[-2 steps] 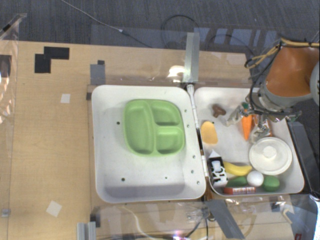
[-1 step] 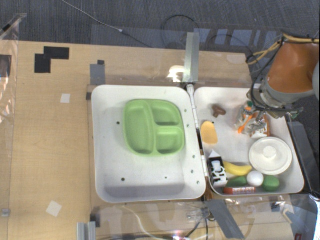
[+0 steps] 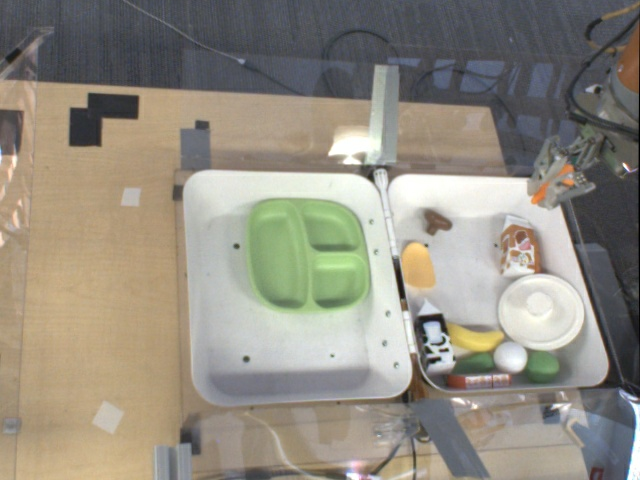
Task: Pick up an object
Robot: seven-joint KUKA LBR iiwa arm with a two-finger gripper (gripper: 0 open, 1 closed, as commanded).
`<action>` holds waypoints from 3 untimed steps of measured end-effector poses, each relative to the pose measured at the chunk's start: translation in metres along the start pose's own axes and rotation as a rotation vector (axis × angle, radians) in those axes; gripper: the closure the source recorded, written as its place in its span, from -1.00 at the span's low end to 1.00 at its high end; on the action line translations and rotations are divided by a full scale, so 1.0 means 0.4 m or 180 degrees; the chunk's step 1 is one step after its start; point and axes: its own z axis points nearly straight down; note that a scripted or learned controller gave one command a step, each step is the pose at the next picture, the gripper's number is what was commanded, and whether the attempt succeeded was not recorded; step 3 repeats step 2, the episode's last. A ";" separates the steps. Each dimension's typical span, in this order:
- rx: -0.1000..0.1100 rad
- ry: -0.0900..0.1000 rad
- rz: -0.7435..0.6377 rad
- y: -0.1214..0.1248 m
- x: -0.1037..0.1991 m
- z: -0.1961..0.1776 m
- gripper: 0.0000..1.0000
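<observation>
Claw: up past the far right corner of the right bin, nothing in it; can't tell if it's spread or pinched
Carton: closest thing to it, in the bin just below that corner
Bowl: white, right below the carton
Brown bit: left of the carton
Banana: left of the bowl
Green tray: way left, in the left bin

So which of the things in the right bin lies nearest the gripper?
The small orange-and-white carton, near the bin's far right wall, just below the gripper. The brown piece, yellow-orange block and white bowl lie farther off.
</observation>
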 end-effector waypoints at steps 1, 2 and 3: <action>-0.0049 0.0055 0.0292 -0.031 -0.021 0.416 1.00; -0.0019 0.0016 0.0291 -0.038 -0.030 0.393 -1.00; -0.0019 0.0016 0.0291 -0.038 -0.030 0.393 -1.00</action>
